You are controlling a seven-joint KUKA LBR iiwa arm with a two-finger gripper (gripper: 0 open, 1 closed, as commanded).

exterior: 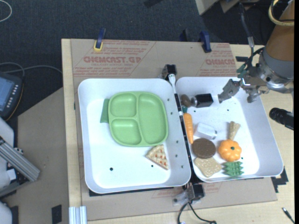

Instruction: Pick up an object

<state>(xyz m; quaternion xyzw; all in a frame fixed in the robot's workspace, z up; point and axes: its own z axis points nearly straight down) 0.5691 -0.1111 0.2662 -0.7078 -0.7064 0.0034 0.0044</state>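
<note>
Grey arm (279, 55): above right bin (261, 125)
Jaws (238, 88): state unclear, cannot tell
Pumpkin (230, 150): beside cookie (204, 148)
Left bin (93, 139): green plate (138, 118)

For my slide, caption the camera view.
Gripper hovers over right white bin of toy food; left bin holds green divided plate.

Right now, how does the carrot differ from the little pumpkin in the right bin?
The carrot is long and thin, lying along the right bin's left wall; the pumpkin is round and squat, sitting nearer the bin's middle. The carrot lies next to the brown cookie; the pumpkin sits above a green leafy piece. Both are orange.
</note>
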